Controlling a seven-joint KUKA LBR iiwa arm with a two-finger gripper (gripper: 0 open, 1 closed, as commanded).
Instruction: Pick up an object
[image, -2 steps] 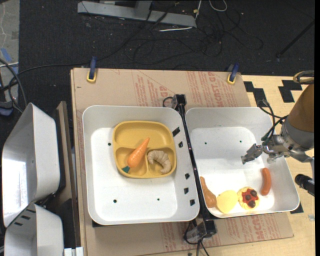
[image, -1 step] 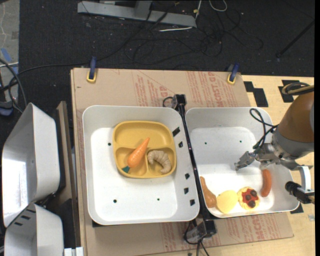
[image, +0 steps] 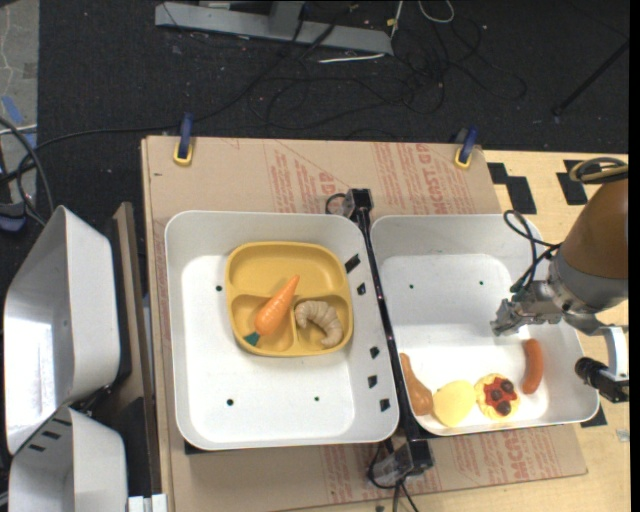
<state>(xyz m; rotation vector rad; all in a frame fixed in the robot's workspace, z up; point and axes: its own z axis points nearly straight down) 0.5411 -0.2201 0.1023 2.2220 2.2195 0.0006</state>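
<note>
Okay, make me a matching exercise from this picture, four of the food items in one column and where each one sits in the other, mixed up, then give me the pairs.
Things:
1. carrot
2. shrimp
3. sausage
4. chicken drumstick

Places:
A. right bin, against its left wall near the front
B. yellow divided plate, lower right compartment
C. right bin, just below the gripper
D. yellow divided plate, lying slantwise across its left side

Pairs: 1-D, 2-B, 3-C, 4-A
</note>
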